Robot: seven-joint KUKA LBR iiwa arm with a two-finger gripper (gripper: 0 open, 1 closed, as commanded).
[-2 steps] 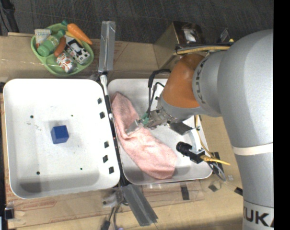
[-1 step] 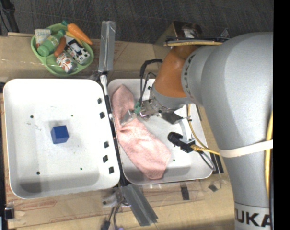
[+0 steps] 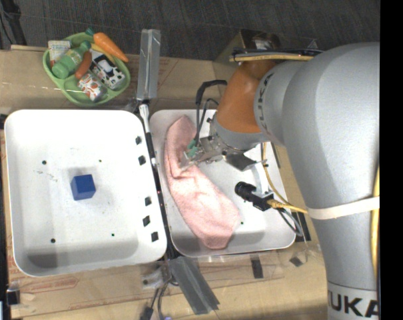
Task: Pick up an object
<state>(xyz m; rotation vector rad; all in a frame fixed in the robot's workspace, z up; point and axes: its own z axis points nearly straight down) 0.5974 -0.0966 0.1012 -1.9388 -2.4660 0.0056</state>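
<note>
My gripper (image 3: 190, 153) down on pink cloth (image 3: 200, 195) nr left edge of right bin (image 3: 281, 235); can't tell grip state. Blue cube (image 3: 83, 187) mid left bin (image 3: 28, 132). Green bowl (image 3: 68, 92) at bench's far-left corner.

The arm (image 3: 321, 132) covers the right bin's (image 3: 274, 235) far right side and hides the fingers of the gripper (image 3: 196, 152) over the pink cloth (image 3: 198, 195).

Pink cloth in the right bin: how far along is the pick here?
Done: the arm has reached the right bin, and its claw is down at the pink cloth. In hand: nothing clearly; the cloth lies flat on the bin floor, and a grip can't be judged. Left: grasping and lifting. The blue cube sits in the left bin.
</note>
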